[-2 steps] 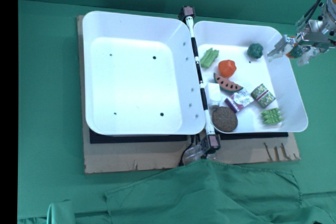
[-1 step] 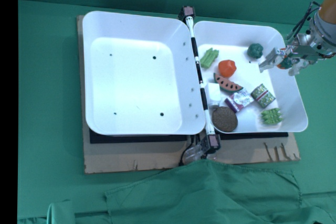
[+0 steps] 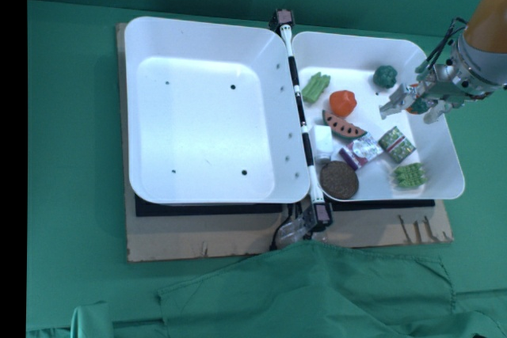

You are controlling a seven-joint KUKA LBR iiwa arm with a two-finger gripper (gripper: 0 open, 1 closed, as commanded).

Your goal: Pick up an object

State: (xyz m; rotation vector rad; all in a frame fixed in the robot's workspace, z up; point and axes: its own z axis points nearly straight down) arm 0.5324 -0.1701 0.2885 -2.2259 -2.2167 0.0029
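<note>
The right bin (image 3: 444,184) holds several small items: a dark green broccoli-like piece (image 3: 385,76), an orange-red pepper (image 3: 343,102), a watermelon slice (image 3: 343,127), green beans (image 3: 316,86), a white block (image 3: 323,138), a brown round patty (image 3: 339,180), a crinkled wrapper (image 3: 363,150), a green box (image 3: 397,144) and a light green bundle (image 3: 409,176). My gripper (image 3: 413,104) hangs over the bin's right part, between the broccoli piece and the green box. Its fingers (image 3: 394,105) are spread apart with nothing between them.
The left bin (image 3: 150,39) sits beside the right one, with a black-and-white divider bar (image 3: 299,103) between them. Both rest on a cardboard sheet (image 3: 198,237) over green cloth. A fold of cloth (image 3: 317,289) lies at the front.
</note>
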